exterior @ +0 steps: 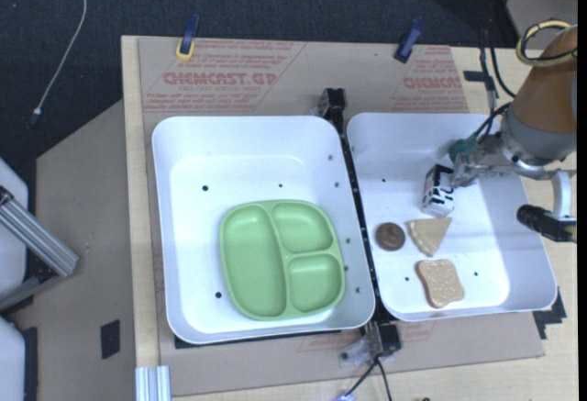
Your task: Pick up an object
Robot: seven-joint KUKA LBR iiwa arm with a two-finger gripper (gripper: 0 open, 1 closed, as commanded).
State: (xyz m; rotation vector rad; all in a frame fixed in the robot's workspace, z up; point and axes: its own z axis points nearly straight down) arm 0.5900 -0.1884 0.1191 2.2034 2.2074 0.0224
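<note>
Left bin (174, 206): green divided tray (282, 259) is taking up the centre to 5 o'clock; floor is staying open from 9 through 12 to 2 o'clock, plus a strip along the 7 o'clock wall. Right bin (523, 284): arm (541, 110) is reaching in from 2 o'clock, with the jaws (440, 193) hanging over the floor just above centre. Brown round piece (391, 236), tan wedge (429, 234) and toast slice (440, 283) are crowding the 6 to 8 o'clock area, close together. Open floor is lying at 10 to 12 o'clock and at 4 o'clock. Black clamp (333, 102) is sitting at the 12 o'clock end of the shared wall between the bins.
</note>
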